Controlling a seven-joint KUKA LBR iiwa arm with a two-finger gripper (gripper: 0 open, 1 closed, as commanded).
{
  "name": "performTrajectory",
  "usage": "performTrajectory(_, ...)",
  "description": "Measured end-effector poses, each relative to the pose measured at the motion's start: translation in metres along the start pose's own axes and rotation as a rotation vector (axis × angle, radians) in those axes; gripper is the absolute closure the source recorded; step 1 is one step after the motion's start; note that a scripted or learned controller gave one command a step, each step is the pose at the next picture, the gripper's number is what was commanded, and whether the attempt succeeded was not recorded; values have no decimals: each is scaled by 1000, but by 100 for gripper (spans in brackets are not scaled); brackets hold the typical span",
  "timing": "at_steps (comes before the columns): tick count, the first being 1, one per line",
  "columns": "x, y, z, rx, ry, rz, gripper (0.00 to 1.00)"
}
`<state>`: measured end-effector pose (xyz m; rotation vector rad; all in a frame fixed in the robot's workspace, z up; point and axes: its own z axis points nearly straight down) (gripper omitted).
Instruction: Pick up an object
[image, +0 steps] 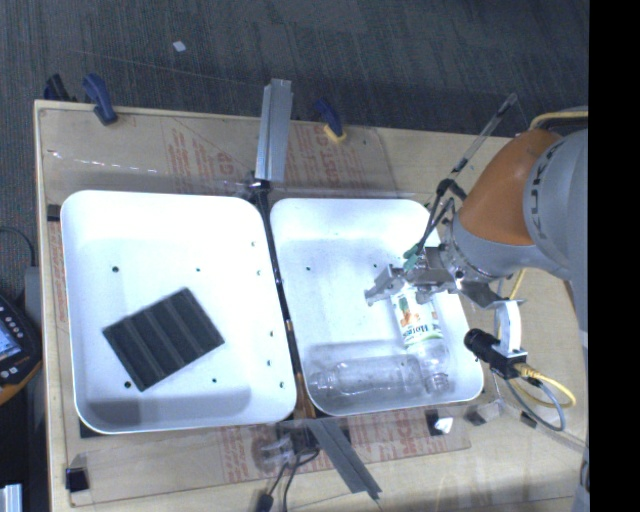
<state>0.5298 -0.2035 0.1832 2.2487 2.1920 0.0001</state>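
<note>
A small white-labelled bottle (421, 322) with orange print lies in the right bin (330, 225), near its right wall. The metal gripper (408, 283) sits at the bottle's upper end; whether its fingers are spread or closed cannot be told. Just below, a clear plastic bottle (375, 378) lies on its side. A ribbed black slab (163, 337) rests flat in the left bin (100, 220).

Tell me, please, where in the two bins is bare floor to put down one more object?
Free: the left white bin above the ribbed black rectangular pad, and the right white bin in its upper left part. Crowded: its lower right, where the pincer, a small labelled bottle and a clear plastic bottle sit.
</note>
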Motion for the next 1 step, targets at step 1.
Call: performTrajectory(1,-3,9,17,5,3,-60,0)
